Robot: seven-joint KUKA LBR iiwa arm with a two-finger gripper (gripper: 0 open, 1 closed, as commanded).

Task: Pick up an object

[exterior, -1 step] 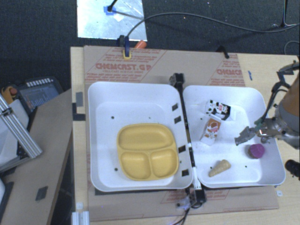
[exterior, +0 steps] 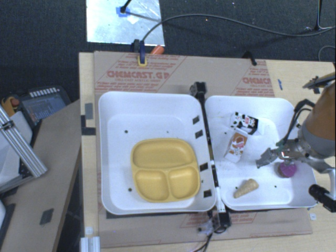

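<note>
The right bin (exterior: 273,112) holds several small objects. A black-and-white item (exterior: 244,122) lies near its back, and an orange-and-white carton (exterior: 237,145) sits just below it. Towards the front lies a tan wedge-shaped piece (exterior: 245,188). A purple round object (exterior: 287,169) rests at the right side. My gripper (exterior: 274,157) hangs low over the bin's right part, directly up-left of the purple object and right of the carton. Nothing is visibly held in it. The grey arm comes in from the right edge.
The left bin (exterior: 113,114) carries a yellow divided tray (exterior: 165,169). A black divider with clips (exterior: 206,140) runs between the bins. Cardboard (exterior: 173,72) lies under both bins. A cable crosses the dark floor behind, and a grey side table (exterior: 37,161) stands at left.
</note>
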